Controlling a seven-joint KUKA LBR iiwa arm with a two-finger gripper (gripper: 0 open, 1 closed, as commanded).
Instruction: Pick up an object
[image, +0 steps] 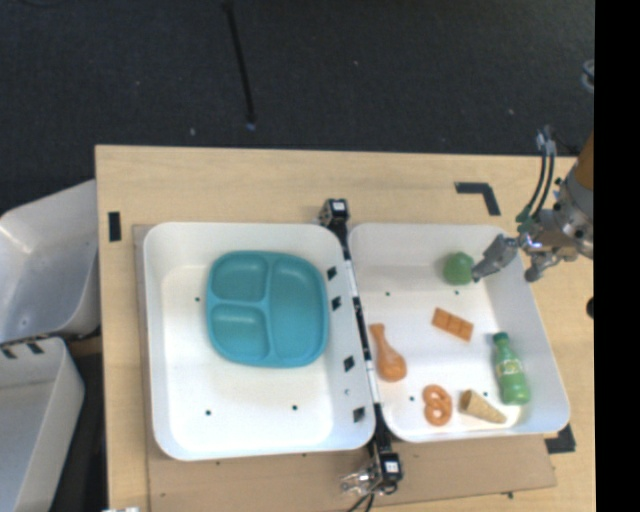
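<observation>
Closest to the camera, along the near rim of the right bin (540, 425), sit one orange pretzel (436, 405) and one tan cone (482, 407), close together, with one green bottle (510, 370) just beside the bin's right wall. A little farther back are one orange chicken leg (385, 353) (near the wall between the bins) and one orange block (452, 324), with open white floor around them. Farther still, one green ball (458, 267) rests near the far rim. The gripper (522, 256) hangs just right of the ball, its two fingers spread apart with nothing between them. The left bin (180, 420) has one teal plate (268, 307) and lots of bare room.
</observation>
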